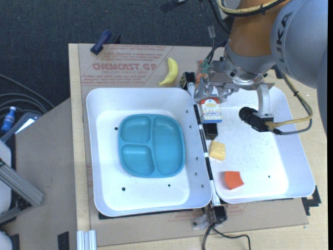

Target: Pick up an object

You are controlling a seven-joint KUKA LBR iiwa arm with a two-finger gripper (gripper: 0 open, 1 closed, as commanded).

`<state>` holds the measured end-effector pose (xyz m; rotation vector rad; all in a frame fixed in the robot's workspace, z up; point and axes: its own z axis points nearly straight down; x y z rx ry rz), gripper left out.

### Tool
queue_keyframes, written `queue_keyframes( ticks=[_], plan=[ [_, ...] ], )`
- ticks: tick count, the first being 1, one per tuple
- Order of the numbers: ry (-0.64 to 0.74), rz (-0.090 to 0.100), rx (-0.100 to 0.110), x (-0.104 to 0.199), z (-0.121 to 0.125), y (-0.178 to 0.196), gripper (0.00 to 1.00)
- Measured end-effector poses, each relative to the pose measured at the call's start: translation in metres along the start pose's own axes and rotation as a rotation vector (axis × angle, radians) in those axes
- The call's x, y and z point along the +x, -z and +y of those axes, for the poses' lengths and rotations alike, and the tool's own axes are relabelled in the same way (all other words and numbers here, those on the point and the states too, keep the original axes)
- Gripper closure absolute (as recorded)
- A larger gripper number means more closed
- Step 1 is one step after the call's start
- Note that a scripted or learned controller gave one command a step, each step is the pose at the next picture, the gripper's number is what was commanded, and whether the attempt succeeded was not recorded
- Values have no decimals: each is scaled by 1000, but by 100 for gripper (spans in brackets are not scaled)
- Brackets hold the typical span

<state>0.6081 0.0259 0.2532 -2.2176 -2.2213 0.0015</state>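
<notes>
now the arm's jaws (210, 94) are low at the upper left corner of the right bin (281, 176), just above a small white carton with orange and blue print (210, 110); i cannot tell how wide they are. a yellow block (217, 151) and an orange block (233, 180) lie lower down. the left bin (101, 186) holds a blue divided plate (152, 145). a banana (169, 72) lies on the counter (125, 66).

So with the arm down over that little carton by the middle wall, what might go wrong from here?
The gripper is hard against the wall between the bins, so it might knock the rim instead of closing cleanly on the small carton. The carton also sits close to a dark block and a yellow piece; lifting could drag or nudge them. Whether it truly grips the carton is unclear here.
</notes>
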Motion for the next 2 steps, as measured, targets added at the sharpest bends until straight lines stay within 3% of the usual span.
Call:
queue_keyframes(
  ticks=[1, 2],
  plan=[
    [-3, -1, 0, -36, -69, 6, 100],
    [-3, -1, 1, -83, -100, 14, 100]
  ],
)
